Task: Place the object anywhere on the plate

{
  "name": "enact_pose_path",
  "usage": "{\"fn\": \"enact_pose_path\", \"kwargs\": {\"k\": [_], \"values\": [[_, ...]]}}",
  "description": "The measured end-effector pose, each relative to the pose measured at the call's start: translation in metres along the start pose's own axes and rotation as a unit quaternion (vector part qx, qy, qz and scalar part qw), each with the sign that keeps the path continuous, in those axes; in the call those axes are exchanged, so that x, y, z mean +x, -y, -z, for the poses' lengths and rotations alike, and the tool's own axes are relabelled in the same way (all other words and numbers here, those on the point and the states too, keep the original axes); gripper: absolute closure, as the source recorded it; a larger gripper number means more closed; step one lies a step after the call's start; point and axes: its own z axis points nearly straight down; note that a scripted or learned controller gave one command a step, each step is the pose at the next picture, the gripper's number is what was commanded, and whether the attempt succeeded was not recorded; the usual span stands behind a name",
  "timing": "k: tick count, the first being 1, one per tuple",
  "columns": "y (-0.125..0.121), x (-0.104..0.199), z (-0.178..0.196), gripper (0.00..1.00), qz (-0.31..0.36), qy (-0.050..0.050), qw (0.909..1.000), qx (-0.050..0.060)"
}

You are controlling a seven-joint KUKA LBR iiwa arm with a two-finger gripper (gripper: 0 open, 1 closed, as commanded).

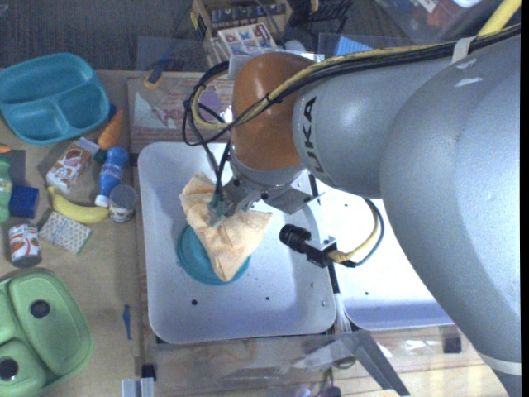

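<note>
Here, arm: reaches in from the right, bent down over the left bin [165, 304].
Gripper [221, 208]: pressed into the cloth [223, 230]; grip unclear.
Cloth: draped over the plate [192, 259].

1. Black letters "UKA", running lengthwise on the grey arm [364, 139] just beside the orange band [264, 110]; the first letter of the brand name hidden by the curve of the housing.
2. Printed packaging on the small carton [69, 165] left of the bins: too small to read.
3. Printed label on the small can [24, 244] near the left edge: too blurred to read.
4. Printed boxes [241, 25] at the top: not legible.
</note>
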Motion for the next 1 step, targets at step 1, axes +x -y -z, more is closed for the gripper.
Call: {"fn": "enact_pose_path", "kwargs": {"k": [1], "values": [[0.0148, -0.0536, 0.0031, 1.00, 0.145, 0.001, 0.9895, -0.001]]}}
